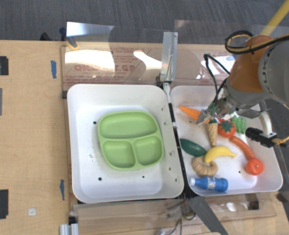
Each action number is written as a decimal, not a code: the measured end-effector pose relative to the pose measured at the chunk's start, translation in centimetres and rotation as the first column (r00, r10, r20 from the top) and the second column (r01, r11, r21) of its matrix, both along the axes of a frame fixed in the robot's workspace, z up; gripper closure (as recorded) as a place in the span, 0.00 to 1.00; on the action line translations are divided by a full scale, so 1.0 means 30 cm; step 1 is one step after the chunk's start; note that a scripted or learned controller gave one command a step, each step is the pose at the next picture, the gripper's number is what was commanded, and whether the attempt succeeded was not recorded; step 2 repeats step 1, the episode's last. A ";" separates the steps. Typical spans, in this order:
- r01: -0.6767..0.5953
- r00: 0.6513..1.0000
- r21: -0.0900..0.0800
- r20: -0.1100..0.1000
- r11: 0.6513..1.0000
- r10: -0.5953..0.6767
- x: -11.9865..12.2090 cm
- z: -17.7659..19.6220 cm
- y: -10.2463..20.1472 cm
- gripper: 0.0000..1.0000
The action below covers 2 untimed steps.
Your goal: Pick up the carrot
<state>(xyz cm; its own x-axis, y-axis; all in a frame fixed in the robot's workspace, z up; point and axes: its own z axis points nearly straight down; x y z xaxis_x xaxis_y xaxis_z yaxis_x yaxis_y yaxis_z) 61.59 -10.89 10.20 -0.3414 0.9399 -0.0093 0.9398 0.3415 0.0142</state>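
Observation:
A small orange carrot lies in the right bin, near the bin's upper left corner, pointing left. My gripper hangs low over the bin, just right of the carrot's thick end and close to touching it. The grey wrist with its orange band rises behind it and hides part of the bin's back wall. Whether the carrot is held is not visible.
Below and right of the gripper lie a tan stick, a red tomato, a green leafy piece, a dark green vegetable, a banana, a tan pastry, a blue bottle and a long red-orange toy. The left bin holds a green divided plate.

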 end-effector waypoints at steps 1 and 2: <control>0.073 0.997 0.004 -0.008 0.997 -0.073 0.034 0.524 0.207 1.00; 0.073 0.997 0.004 -0.008 0.997 -0.073 0.034 0.524 0.207 1.00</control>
